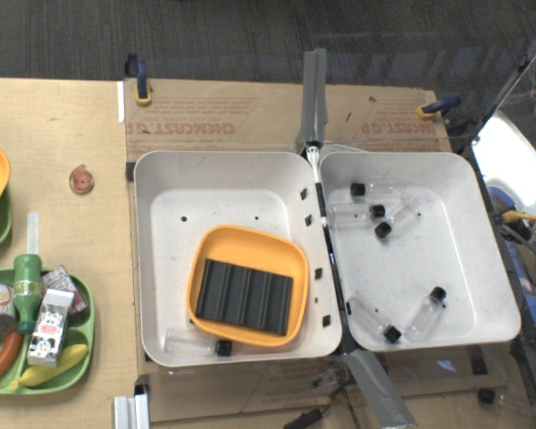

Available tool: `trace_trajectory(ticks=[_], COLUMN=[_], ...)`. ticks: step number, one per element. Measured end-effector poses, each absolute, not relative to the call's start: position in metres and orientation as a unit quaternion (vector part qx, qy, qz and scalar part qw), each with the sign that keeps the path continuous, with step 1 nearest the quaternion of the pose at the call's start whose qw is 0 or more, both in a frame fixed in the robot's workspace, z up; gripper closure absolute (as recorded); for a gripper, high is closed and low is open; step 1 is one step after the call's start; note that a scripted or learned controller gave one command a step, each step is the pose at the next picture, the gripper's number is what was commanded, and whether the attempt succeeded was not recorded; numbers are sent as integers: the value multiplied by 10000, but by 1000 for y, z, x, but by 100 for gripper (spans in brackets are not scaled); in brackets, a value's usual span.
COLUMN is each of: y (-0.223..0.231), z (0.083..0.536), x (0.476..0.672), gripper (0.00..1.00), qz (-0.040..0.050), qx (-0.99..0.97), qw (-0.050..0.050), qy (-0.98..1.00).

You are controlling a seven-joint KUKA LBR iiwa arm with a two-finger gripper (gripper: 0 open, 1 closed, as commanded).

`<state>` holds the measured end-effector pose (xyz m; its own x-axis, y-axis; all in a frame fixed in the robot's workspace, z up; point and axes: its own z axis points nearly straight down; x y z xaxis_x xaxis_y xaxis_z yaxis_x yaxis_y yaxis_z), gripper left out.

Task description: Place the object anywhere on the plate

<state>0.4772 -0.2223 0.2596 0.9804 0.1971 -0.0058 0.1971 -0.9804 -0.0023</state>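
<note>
A black block (246,296) is seen lying on the yellow plate (286,250). The gripper's state cannot be told. Vials (380,229) right of the plate could be grabbed by mistake.

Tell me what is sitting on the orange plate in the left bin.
A dark ribbed rectangular block lies flat on the orange plate, covering most of its middle. Whatever lies beneath the block is hidden.
</note>
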Motion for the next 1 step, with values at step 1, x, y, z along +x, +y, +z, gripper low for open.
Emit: trace_trajectory(ticks=[1], y=[-187], z=[225], x=[477], gripper=[0], qz=[25], qx=[-9950], qw=[8], qy=[-1001])
